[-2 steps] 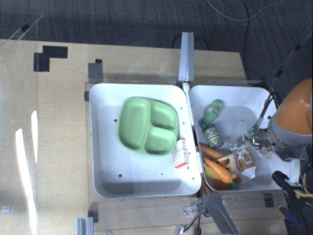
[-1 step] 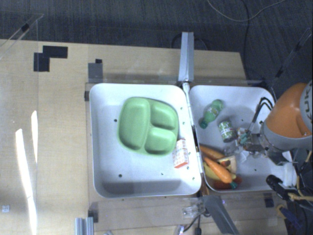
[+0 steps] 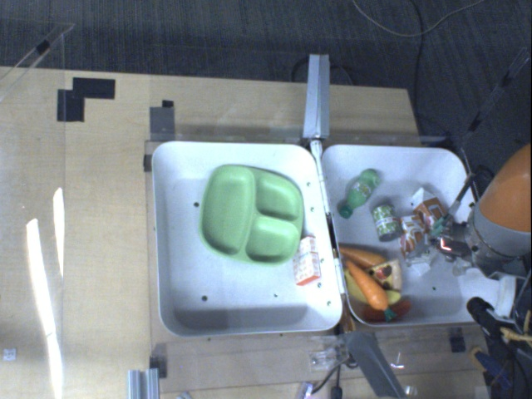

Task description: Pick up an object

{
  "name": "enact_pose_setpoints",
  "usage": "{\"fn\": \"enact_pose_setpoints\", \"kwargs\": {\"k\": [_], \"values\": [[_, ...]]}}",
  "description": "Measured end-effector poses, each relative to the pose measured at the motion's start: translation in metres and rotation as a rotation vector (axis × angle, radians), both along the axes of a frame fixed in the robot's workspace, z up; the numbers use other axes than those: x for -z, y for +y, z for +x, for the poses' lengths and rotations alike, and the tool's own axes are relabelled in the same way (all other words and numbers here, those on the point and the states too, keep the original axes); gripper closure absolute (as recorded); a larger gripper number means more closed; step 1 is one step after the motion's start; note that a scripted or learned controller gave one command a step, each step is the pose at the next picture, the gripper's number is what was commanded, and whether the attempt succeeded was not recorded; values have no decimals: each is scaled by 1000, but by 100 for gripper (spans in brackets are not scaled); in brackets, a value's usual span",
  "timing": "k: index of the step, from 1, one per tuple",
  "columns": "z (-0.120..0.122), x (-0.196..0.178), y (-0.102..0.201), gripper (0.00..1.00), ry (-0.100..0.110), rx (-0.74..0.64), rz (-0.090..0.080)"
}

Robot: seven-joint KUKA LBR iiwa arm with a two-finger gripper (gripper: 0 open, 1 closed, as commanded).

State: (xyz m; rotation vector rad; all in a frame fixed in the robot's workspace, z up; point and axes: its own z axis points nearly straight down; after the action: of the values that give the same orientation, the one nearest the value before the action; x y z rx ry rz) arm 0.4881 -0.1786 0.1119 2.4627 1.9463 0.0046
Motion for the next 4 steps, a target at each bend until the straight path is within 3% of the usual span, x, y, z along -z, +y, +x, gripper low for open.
{"fn": "enact_pose_setpoints", "kwargs": {"k": [1,2,3,4], "values": [[72,18,-14,0,-14,-5,-4],[75,6,-9,100,-17,-18,3],[76,-5,-7,100,-19,-26,2],[48,-24,-7,100,0,-53,-1]]}}
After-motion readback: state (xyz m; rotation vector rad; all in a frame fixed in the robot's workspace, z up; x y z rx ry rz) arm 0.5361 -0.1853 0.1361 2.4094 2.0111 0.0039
